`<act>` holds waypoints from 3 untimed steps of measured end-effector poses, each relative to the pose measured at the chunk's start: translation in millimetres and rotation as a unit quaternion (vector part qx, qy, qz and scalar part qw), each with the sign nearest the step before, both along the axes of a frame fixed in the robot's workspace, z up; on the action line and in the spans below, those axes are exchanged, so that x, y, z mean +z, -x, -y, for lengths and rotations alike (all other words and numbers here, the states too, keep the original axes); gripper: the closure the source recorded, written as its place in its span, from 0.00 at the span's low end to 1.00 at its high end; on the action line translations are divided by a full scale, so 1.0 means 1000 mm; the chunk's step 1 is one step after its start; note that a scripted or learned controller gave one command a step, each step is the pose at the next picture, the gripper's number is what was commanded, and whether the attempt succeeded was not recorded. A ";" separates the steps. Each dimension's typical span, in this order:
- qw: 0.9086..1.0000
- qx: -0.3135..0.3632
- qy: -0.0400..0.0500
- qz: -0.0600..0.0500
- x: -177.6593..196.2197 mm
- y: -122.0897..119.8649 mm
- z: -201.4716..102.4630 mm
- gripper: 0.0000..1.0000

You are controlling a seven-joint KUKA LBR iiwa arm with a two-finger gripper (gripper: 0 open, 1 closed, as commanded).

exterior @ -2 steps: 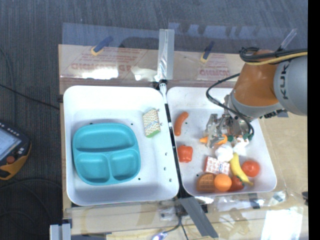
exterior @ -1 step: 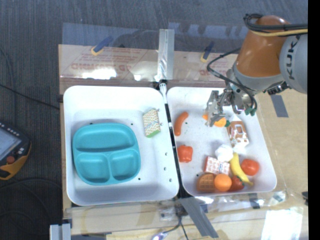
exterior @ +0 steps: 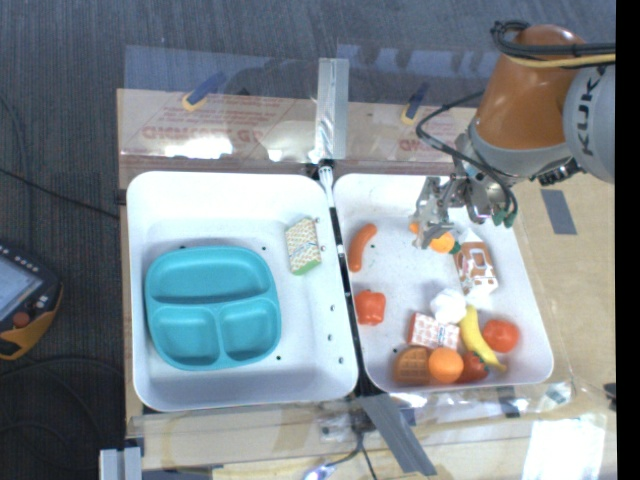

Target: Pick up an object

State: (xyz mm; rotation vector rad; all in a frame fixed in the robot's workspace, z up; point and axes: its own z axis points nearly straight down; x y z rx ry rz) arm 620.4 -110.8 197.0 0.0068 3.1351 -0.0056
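The right white bin (exterior: 527,268) holds several toy foods. My gripper (exterior: 437,226) hangs over the bin's upper middle, below the orange-banded wrist (exterior: 528,88). A small orange item (exterior: 441,241) lies right under its tip, touching or nearly touching it. Just right of that is a red-and-white carton (exterior: 474,263). An orange sausage shape (exterior: 360,246) and a red pepper (exterior: 370,306) lie at the bin's left side. Near the front are a white lump (exterior: 450,306), a banana (exterior: 478,336), a tomato (exterior: 501,335), an orange (exterior: 446,365) and a red-and-white packet (exterior: 433,330).
The left white bin (exterior: 140,228) holds a teal divided plate (exterior: 212,304) and a yellow-green patterned block (exterior: 303,245) near the centre divider (exterior: 345,288). A brown bun (exterior: 411,365) sits at the right bin's front. Cables (exterior: 440,118) loop beside the wrist.
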 end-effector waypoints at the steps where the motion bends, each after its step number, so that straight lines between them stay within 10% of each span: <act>1: 1.000 0.000 0.001 0.001 0.010 -0.001 0.000 1.00; 2: 0.999 -0.036 -0.002 0.000 -0.102 0.072 0.008 1.00; 3: 0.993 -0.118 -0.002 -0.001 0.030 0.047 0.000 1.00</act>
